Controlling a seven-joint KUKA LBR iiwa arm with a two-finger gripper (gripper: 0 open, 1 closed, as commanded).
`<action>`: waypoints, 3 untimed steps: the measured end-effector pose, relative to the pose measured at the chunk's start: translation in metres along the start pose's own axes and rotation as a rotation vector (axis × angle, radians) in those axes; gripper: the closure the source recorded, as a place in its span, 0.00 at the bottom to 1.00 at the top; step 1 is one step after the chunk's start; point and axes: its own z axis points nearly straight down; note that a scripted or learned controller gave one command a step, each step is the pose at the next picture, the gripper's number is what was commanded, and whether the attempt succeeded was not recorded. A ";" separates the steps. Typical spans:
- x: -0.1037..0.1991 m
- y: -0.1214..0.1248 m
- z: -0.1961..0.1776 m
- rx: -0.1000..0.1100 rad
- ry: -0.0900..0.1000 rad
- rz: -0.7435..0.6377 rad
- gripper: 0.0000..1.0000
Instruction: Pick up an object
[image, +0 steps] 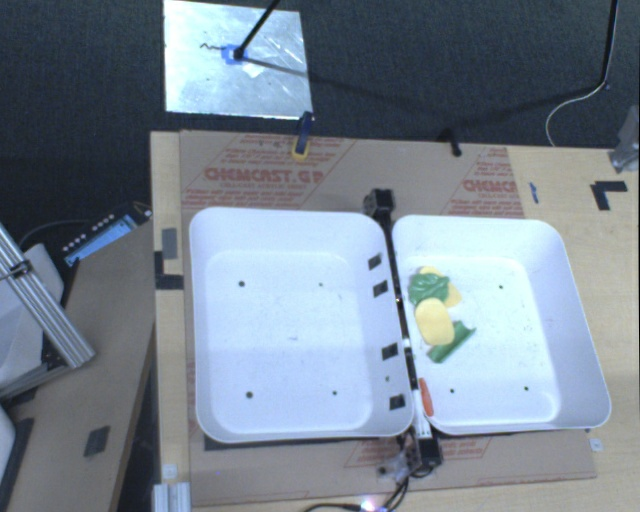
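Sitting side by side on the brown cardboard-covered worktop (330, 165) were two shallow white plastic bins. The left bin (290, 330) and the right bin (520, 330) touched along a black hinge strip (400, 320). A small pile of yellow and green soft toys (436, 315) lay in the right bin, near its left wall. A little orange thing (426, 397) lay nearer, beside that wall. I cannot tell the end effector's state.
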 end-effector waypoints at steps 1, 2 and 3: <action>0.024 -0.065 -0.002 0.000 0.004 -0.012 1.00; -0.056 -0.014 0.000 0.000 0.000 -0.003 1.00; -0.040 -0.064 -0.001 0.001 0.003 -0.012 1.00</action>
